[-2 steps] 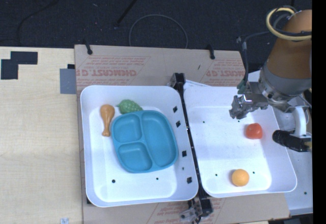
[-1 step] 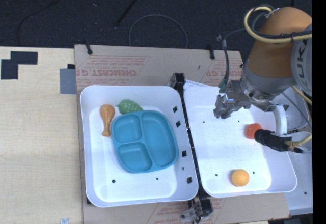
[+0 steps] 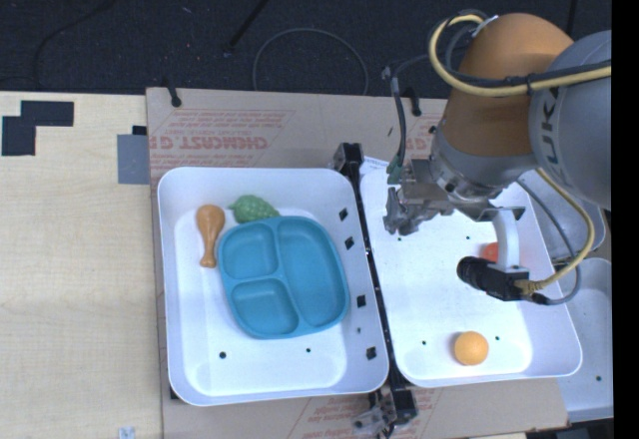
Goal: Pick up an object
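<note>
The gripper (image 3: 404,213) hangs over the upper left part of the right bin (image 3: 519,367), close to the divider between the two bins. It is seen from above and its tips are dark and blurred, so whether it is spread or closed cannot be told; nothing is visibly held.

The nearest candidate for pickup is the orange ball (image 3: 470,348), lying loose near the front edge of the right bin, well apart from the gripper. It looks light, smooth and round, so it is likely to roll or slip; a grasp across its widest middle from straight above seems safest.

Count, right bin: one orange ball, one small red object (image 3: 489,251) partly hidden behind the arm's hardware. Left bin (image 3: 190,367): one blue divided plate (image 3: 282,277), one toy drumstick (image 3: 209,232) just beside it, one green leafy piece (image 3: 254,209) touching the plate's upper edge.
</note>
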You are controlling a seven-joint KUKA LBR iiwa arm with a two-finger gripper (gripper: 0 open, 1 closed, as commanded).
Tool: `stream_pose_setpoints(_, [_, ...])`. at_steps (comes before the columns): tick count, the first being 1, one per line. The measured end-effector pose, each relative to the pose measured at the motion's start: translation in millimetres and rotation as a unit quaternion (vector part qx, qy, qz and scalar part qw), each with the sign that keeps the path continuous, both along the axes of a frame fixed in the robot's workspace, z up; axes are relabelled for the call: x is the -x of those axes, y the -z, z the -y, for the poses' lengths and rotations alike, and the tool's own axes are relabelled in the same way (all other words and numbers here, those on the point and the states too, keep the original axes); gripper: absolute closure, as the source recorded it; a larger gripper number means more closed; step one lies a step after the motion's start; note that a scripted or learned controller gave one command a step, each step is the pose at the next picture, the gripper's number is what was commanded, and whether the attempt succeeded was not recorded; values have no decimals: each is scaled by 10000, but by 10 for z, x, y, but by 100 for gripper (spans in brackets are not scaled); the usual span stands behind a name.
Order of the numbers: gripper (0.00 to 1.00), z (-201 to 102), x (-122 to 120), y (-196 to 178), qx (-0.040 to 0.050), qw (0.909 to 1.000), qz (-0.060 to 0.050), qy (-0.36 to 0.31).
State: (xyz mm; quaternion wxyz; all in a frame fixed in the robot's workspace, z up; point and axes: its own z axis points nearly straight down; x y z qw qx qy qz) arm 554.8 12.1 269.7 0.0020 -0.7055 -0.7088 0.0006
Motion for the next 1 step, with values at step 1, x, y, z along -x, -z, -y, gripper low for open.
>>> stream_pose_setpoints(1, [100,-491,-18,221,3,10000,-13,4])
